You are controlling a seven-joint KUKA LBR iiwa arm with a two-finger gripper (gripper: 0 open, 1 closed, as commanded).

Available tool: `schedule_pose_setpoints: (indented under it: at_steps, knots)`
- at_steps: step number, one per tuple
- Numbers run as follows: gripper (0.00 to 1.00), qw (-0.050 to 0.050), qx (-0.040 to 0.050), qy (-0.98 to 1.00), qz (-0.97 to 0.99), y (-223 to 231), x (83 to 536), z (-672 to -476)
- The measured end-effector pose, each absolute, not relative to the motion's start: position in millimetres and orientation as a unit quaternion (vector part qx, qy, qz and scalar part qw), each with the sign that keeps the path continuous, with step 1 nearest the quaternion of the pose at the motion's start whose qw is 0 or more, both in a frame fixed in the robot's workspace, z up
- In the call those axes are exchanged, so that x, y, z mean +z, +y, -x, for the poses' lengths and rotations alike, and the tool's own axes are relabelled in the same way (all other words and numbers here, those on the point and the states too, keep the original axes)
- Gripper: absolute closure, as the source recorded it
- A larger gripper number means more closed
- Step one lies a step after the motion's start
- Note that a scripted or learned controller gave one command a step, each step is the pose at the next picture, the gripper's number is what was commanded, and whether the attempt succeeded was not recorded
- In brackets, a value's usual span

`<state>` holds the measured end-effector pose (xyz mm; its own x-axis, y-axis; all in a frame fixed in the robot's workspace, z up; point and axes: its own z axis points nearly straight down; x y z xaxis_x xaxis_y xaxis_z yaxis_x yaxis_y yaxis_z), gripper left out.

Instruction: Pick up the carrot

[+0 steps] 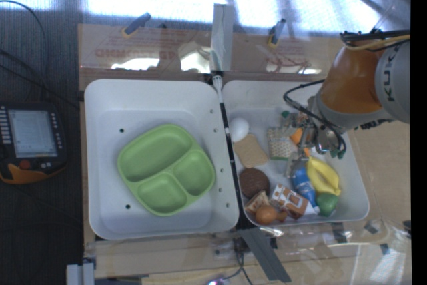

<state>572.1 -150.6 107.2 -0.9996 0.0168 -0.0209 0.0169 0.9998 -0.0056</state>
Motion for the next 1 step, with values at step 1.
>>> schedule_pose_setpoints:
  at_steps: [1]
  knots:
    - [0.0,0.014,-0.0036,1.0,-0.007,-123.2,97.9,-610.6]
